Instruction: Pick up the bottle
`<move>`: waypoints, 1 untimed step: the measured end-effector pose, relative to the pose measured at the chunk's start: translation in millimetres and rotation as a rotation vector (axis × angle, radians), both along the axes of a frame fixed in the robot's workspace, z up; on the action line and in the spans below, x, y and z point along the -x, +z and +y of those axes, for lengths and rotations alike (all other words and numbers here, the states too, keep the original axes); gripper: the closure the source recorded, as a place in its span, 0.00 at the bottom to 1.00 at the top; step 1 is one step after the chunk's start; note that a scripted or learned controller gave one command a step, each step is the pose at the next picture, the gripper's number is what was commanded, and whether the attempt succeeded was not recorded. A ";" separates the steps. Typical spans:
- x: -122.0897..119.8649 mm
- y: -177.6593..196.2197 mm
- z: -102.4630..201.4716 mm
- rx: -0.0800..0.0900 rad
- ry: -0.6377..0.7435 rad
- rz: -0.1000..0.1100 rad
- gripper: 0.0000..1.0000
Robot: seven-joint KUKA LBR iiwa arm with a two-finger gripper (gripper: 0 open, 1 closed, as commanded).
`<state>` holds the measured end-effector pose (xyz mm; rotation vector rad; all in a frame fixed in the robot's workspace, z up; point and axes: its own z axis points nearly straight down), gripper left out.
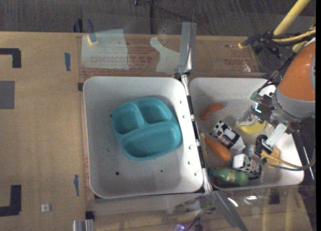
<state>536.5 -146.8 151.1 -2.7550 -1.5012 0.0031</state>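
Bottle [229,176] lies flat against the right bin's [220,87] near wall, which stops it rolling. Gripper [255,117] hangs farther back, over other clutter; I cannot tell the jaws' opening.

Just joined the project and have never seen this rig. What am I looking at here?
This is one fixed camera looking down at a slant on a wooden bench with two shallow bins. The left white bin holds a teal divided plastic plate. The right white bin holds the clutter: a green plastic bottle lying on its side by the near wall, two orange carrot-shaped toys, two black-and-white patterned cartons, and a yellow object partly hidden. The machine is a grey arm with an orange band reaching in from the right. Its tool hangs over the yellow object, apart from the bottle. Nothing can be seen held in it.
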 end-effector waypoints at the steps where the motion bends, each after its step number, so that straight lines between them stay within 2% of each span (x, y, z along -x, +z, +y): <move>1: -2.4 -57.6 -49.9 0.001 -0.242 0.000 0.00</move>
